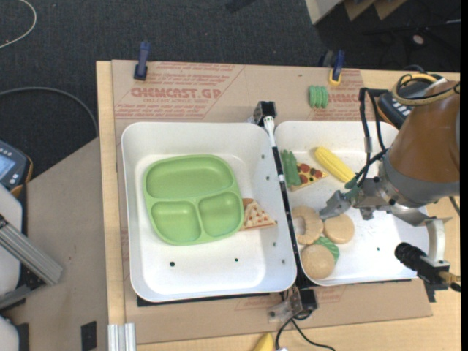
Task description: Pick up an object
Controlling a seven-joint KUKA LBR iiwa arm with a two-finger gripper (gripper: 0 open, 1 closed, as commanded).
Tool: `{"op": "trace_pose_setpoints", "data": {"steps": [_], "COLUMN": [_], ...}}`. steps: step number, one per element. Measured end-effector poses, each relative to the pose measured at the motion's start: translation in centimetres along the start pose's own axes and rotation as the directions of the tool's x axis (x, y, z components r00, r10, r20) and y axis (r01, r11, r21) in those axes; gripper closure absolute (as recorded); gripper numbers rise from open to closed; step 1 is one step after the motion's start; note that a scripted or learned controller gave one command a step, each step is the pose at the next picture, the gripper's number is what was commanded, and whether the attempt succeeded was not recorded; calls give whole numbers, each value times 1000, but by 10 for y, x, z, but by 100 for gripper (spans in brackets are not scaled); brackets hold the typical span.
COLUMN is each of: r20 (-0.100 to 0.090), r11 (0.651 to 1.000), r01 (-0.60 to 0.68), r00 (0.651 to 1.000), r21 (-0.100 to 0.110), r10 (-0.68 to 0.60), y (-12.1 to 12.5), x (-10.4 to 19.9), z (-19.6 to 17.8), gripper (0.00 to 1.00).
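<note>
Here, the camera view looks down on a brown bench [183, 86] carrying two shallow white bins set side by side. The left bin [139, 196] holds a green divided tray [191, 197] with three compartments, and a waffle-patterned wedge [257, 215] lies just beside the tray's right edge, close to the wall shared with the other bin. The right bin [365, 265] holds the toy foods: a yellow corn cob [333, 164] toward the far side, a pizza slice [307, 175] with red spots and a green pod [291, 168] just to its left, two round tan cookies [307, 224] [339, 230] near the middle, and a burger with a green leaf [319, 259] at the near edge. A small green ribbed piece [318, 96] rests on the bench beyond the right bin, near a blue and yellow clamp [337, 67]; a second blue clamp [141, 61] sits at the far left. The arm [431, 152], grey with an orange band, reaches in from the right over the right bin. The gripper [338, 205] hangs above the two cookies; from this angle whether it is parted or closed cannot be told, and nothing can be seen in its grasp. A black rod [276, 170] lies along the divide between the bins
</note>
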State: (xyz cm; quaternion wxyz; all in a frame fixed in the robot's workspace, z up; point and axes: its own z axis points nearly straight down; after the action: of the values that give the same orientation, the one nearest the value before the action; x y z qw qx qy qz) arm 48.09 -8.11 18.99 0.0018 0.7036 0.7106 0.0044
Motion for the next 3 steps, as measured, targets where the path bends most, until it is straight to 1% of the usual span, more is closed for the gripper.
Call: {"op": "trace_pose_setpoints", "data": {"steps": [1, 2, 3], "r20": [0, 3, 2], "r11": [1000, 1000, 1000], "r01": [-4, -9, -2], "r00": [1000, 1000, 1000], "r21": [11, 7, 5], "r10": [4, 9, 2], "y": [-1, -1, 0], "x": [44, 40, 99], "z": [6, -5, -24], "gripper": [0, 100, 100]}}
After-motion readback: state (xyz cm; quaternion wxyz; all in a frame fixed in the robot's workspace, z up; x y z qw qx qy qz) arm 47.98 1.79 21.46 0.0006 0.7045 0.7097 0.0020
